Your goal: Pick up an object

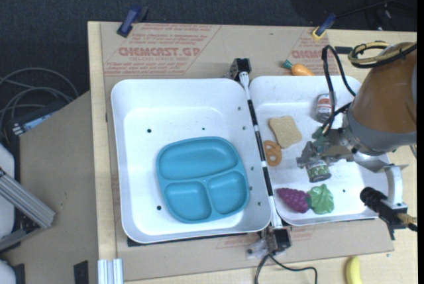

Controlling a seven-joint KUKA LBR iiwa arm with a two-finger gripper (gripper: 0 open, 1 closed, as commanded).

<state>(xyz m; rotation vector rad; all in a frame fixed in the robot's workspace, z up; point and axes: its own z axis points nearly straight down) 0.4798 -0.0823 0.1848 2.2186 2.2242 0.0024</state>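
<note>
My gripper (316,160) hangs low over the middle of the right bin (344,213), reaching in from the right. Right at its fingertips lies a small dark green object (319,172). A slice of toast (285,131) lies to its upper left, with a pretzel (271,152) beside the bin's left wall. In front of it are a bunch of purple grapes (293,198) and a green leafy piece (322,199). A small can (323,104) lies behind it near the bin's far side.
The left bin (132,110) holds a blue sectioned plate (201,178). A toy carrot (299,68) lies on the bench beyond the right bin. A yellow object (353,271) sits at the bench's front right. Cables loop over the arm (387,104).
</note>
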